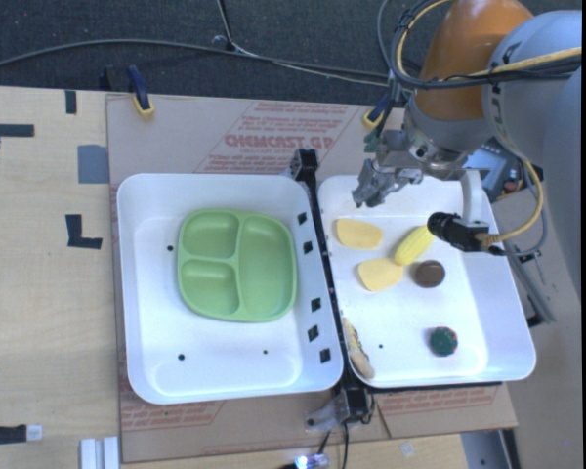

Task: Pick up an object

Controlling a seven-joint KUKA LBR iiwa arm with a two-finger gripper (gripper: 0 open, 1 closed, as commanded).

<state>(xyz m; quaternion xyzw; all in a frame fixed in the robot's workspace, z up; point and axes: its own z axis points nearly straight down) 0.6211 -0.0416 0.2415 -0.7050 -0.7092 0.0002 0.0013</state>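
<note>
1. The end effector [369, 191] hangs above the right bin's [488, 360] far left corner; whether it is spread or pinching, I cannot tell.
2. The nearest target, a yellow piece [357, 234], lies just below it.
3. Centre over that piece, descend straight, and avoid the bin wall.

You have a pale wooden bench [39, 291] under a brown cardboard sheet with red print [264, 137]. A blue-and-yellow clamp [138, 91] grips the sheet's far left corner. Black cables [225, 42] run across the dark floor beyond the bench. Dark tape marks [78, 231] dot the wood.
</note>
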